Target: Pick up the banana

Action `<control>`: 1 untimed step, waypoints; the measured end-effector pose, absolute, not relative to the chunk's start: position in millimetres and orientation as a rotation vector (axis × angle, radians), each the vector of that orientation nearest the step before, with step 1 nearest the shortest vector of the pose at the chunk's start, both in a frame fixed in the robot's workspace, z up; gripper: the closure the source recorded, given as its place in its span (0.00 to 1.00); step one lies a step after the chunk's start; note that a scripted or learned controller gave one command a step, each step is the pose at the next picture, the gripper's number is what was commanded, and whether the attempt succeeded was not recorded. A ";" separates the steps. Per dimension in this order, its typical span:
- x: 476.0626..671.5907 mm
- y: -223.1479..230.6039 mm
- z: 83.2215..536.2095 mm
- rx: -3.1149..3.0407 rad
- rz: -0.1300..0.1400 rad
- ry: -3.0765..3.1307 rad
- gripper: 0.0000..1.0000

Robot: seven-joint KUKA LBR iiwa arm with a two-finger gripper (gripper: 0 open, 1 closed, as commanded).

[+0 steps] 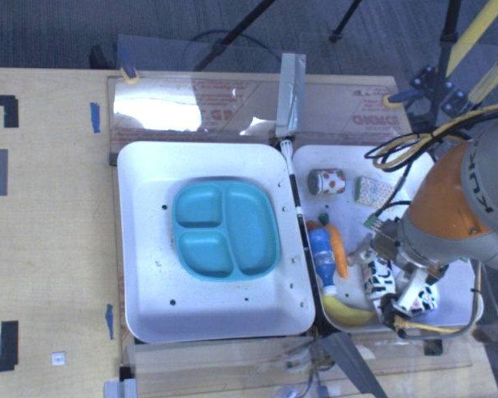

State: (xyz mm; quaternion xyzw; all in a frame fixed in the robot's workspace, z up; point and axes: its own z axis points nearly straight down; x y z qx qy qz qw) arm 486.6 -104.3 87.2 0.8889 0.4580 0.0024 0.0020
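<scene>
The banana (347, 310) is yellow and lies curved in the front left corner of the right bin (456, 287), close to the front wall. My gripper (399, 292) hangs low over that bin just to the right of the banana's right end. Its two black-and-white patterned fingers (381, 281) stand apart, open, and I see nothing between them. The arm's orange band sits above and to the right of the gripper and hides part of the bin floor.
A blue bottle (322, 259) and an orange carrot (339, 251) lie side by side just behind the banana. A spotted white cup (326, 182) and a speckled pad (372, 191) sit at the bin's back. The left bin (141, 247) holds a blue divided plate (227, 228).
</scene>
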 end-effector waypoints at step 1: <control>485.5 -94.9 88.5 2.963 0.025 1.009 0.00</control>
